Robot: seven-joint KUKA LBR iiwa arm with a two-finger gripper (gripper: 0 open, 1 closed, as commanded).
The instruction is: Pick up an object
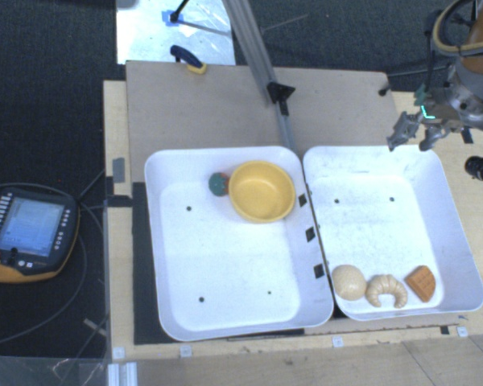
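1. Right bin [459, 240], near edge: a pale round roll [348, 281], a croissant [387, 289] and an orange wedge [422, 283] lie in a row.
2. Left bin [225, 296], far side: a yellow bowl [262, 190] touches a small green ball [218, 184].
3. The gripper [415, 137] hovers over the right bin's far-right corner, fingers apart, holding nothing.

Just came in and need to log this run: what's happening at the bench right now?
The arm's gripper hangs over the far right corner of the right bin, with nothing between its fingers. A round bun, a croissant and an orange piece lie along that bin's near edge. The left bin holds a yellow bowl beside a small green ball. Nothing picked yet.
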